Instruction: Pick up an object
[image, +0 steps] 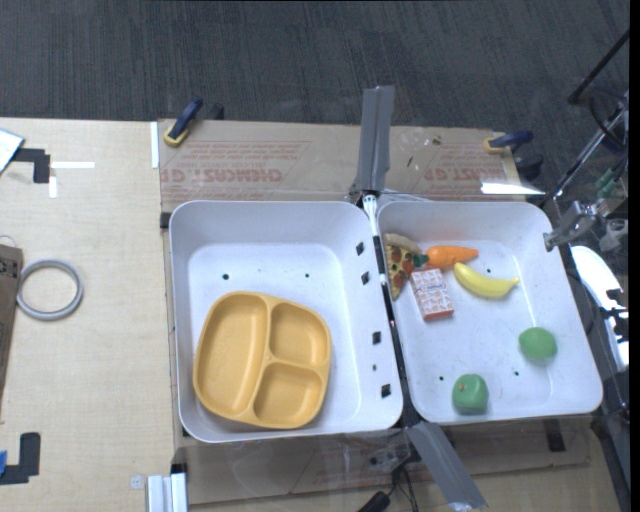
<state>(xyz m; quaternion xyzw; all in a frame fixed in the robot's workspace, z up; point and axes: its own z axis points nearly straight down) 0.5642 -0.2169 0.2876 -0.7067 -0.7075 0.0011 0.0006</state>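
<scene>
R bin (560, 395) held 1 banana (486, 282), 1 carrot (452, 256), 1 pizza slice (399, 262), 1 box (432, 295), 2 green fruits (537, 344) at 5 o'clock; L bin (190, 300) 1 tray (263, 358). Jaws: can't tell.

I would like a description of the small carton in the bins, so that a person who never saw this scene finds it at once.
Look at the right bin of the two white bins. In its upper left part, several toy foods lie close together; the carton sits just below the carrot and left of the banana. It is the one boxy thing there, white with red print.
</scene>
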